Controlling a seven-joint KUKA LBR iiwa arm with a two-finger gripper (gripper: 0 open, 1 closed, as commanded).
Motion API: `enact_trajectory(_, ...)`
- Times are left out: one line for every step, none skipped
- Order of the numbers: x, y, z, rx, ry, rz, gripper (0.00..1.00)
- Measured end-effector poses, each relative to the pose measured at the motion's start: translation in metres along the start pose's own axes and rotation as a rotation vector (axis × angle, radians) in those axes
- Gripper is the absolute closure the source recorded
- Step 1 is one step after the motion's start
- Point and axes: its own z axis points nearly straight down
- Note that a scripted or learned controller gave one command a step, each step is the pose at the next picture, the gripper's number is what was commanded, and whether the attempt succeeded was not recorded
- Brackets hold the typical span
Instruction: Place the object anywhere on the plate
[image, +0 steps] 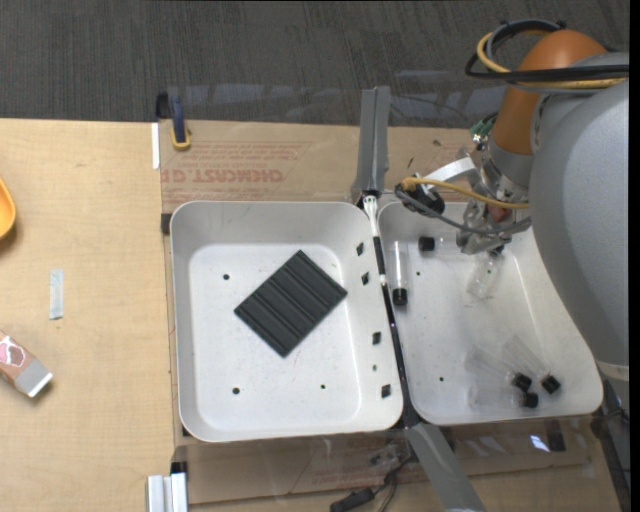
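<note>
Risk, IMO: the clear object (483, 282) is hard to see and prob. slippery, so the grab could miss or it could drop while crossing the wall between the bins. Gripper (487, 243) hangs just above it, near the right bin's (560, 300) far edge; open or closed, can't tell. That bin also has black bits (534, 388) in its near-right corner. Left bin (200, 400): dark ribbed plate (291, 302), mid-floor.
</note>
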Motion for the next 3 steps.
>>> enact_trajectory(-0.084, -0.107, -0.006, 0.000, -0.001, 0.025, 1.00)
enact_trajectory(0.015, -0.131, 0.000, -0.001, 0.000, -0.083, 1.00)
enact_trajectory(-0.073, -0.162, 0.000, -0.001, -0.003, -0.195, 1.00)
